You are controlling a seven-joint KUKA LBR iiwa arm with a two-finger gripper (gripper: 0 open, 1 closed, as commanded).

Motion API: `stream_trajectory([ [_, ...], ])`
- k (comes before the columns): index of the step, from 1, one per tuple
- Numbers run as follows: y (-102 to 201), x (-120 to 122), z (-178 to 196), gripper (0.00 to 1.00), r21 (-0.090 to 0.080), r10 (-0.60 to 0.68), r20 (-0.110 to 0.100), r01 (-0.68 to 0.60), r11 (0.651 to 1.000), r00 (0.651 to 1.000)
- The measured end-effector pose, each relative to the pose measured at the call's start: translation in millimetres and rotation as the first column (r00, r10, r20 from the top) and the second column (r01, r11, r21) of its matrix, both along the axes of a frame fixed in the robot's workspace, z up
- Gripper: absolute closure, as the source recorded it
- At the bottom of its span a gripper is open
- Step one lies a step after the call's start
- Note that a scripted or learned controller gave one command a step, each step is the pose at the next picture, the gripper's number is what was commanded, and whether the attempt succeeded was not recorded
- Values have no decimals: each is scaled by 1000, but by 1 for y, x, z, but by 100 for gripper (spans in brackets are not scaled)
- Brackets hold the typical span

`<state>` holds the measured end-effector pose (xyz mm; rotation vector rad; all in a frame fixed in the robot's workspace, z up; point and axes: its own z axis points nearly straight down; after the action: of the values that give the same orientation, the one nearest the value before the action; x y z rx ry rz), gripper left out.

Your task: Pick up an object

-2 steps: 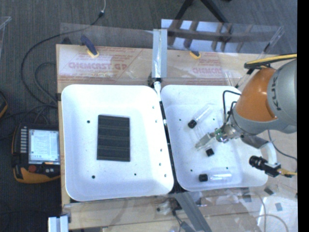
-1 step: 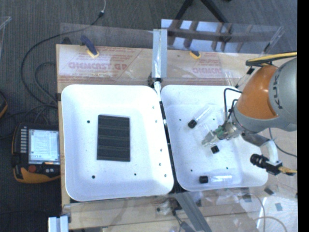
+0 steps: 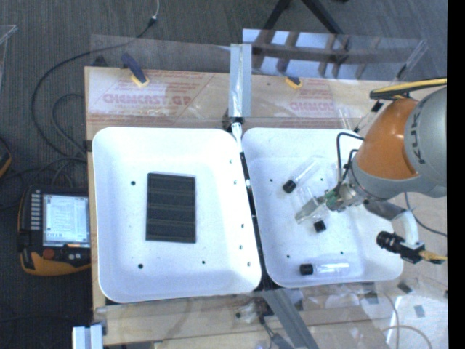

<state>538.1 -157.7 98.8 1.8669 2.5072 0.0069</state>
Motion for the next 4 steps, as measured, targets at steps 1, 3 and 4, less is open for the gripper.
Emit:
stream_trajectory([
  [1,-18,-41,-8,0,1,18,4,-18,1000,1000],
  [3,-29,36,-2,100,-2,87,-1,-87,996,996],
  [4,-29,36,-2,0,-2,87,-1,-87,996,996],
])
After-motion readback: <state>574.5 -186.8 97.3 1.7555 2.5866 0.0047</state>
